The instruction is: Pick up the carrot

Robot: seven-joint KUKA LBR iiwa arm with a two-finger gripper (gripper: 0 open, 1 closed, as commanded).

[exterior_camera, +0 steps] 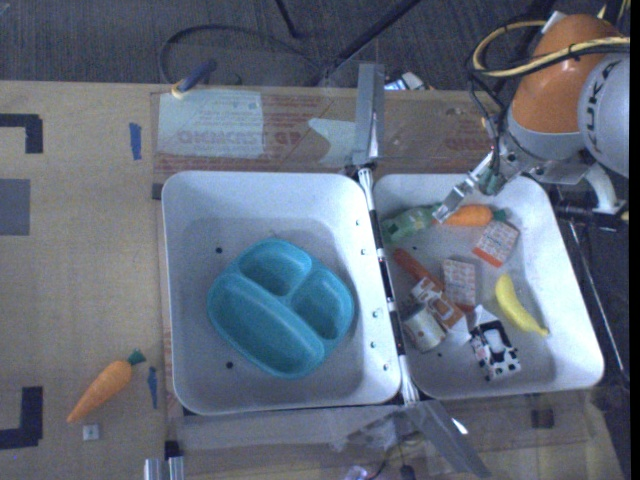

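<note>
Carrot [468,215]: a small orange carrot lying in the right bin [572,313], toward that bin's 12 o'clock edge, its green end pointing to 3 o'clock.
Gripper [452,204]: just at the carrot's 9 o'clock end, touching or nearly touching it; whether its fingers are spread or closed cannot be told, and the carrot is not seen clamped between them.
Arm [560,88]: reaches in from the 2 o'clock corner, orange band uppermost, wrist slanting down toward 8 o'clock into the right bin.
Right bin neighbours: a green item [407,223] at the carrot's 9 o'clock, a small orange-and-white packet [497,241] at its 4 o'clock, a banana [518,306] farther toward 5 o'clock.
Left bin [190,268]: holds a blue divided plate [281,306].
Surface [70,298]: a second toy carrot [102,388] lies outside the bins, at the 8 o'clock corner.
</note>
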